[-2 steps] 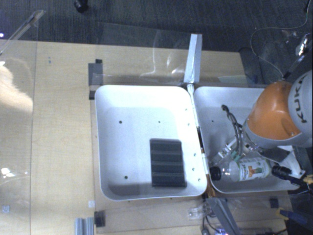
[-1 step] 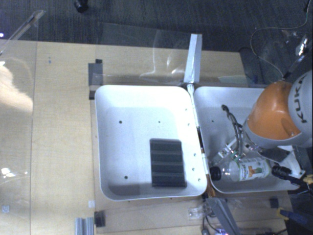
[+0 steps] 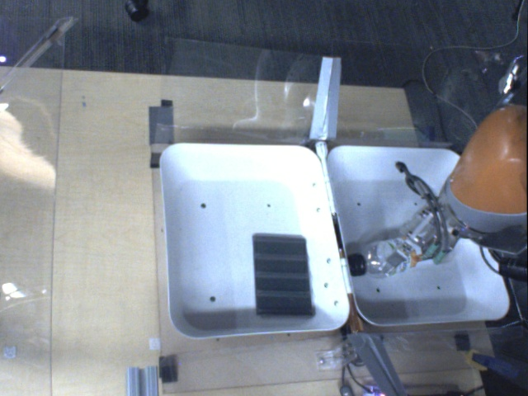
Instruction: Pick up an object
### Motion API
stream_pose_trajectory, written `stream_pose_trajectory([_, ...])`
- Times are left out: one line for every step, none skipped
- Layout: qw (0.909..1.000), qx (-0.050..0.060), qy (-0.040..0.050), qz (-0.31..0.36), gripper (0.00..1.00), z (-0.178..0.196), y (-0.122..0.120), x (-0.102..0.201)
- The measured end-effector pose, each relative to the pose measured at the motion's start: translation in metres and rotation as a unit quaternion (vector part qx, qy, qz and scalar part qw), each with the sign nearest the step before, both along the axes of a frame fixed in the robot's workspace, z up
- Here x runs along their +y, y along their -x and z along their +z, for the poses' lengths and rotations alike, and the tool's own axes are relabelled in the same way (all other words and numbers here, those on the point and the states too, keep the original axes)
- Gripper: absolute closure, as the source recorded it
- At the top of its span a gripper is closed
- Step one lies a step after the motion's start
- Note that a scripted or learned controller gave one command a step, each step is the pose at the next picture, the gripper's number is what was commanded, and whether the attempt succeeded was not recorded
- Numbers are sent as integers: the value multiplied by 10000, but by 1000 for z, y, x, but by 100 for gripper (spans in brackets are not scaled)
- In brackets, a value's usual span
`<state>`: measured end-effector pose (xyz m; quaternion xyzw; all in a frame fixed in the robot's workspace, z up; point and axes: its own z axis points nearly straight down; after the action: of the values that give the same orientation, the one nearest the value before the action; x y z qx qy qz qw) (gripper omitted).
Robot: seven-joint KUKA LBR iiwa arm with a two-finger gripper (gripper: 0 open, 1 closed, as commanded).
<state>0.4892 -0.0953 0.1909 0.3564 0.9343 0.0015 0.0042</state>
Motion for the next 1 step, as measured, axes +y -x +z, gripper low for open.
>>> stream_pose_trajectory([9971, -46, -7, -764, 0, -101, -34, -4])
